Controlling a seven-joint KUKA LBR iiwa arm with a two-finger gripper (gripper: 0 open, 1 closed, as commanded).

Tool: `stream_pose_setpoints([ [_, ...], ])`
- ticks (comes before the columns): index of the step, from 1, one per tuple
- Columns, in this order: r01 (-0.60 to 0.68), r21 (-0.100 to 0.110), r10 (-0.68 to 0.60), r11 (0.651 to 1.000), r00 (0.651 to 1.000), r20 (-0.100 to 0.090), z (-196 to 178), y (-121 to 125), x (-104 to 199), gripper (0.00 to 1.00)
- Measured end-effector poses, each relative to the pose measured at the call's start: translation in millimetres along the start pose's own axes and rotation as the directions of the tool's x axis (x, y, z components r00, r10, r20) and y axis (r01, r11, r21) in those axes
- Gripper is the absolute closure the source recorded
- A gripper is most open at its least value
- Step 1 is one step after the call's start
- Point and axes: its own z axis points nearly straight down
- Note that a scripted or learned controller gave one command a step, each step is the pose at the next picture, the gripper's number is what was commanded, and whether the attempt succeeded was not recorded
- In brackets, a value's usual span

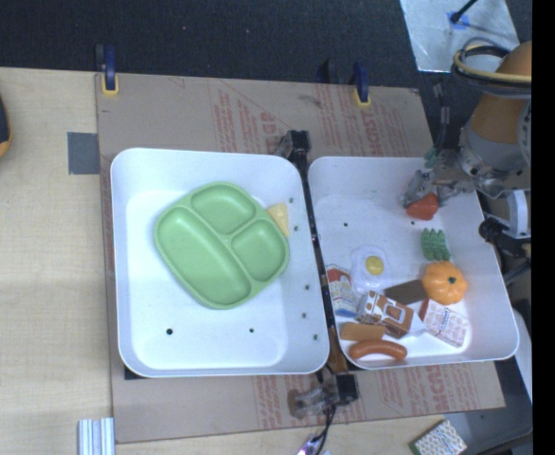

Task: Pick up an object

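So the arm comes in from the right, and its gripper is down in the right bin, at the far end. There's a small red thing right under the tips, touching or close to it. Honestly can't tell if the pincer is open, closed, or actually gripping that red piece; the metal bits blur together there.

The rest of the right bin's stuff sits toward the near end. A green toy block is just near of the red thing, then an orange fruit near of that. Left of the orange is a fried egg, and between them a brown slab. Near the egg there's a little carton, and a red and white packet lies right next to the orange on its near side. A hot dog lies along the near wall.

The left bin has a green divided plate sitting tilted in the middle, with a pale yellow piece peeking out at its right edge.
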Motion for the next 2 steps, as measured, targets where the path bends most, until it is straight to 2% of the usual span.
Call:
stream_pose_setpoints([
  [1,-0.002,0.002,0.002,1.000,1.000,-0.002,-36,-11,44,1.00],
  [2,-0.002,-0.001,0.002,1.000,1.000,0.000,-53,1,96,1.00],
])
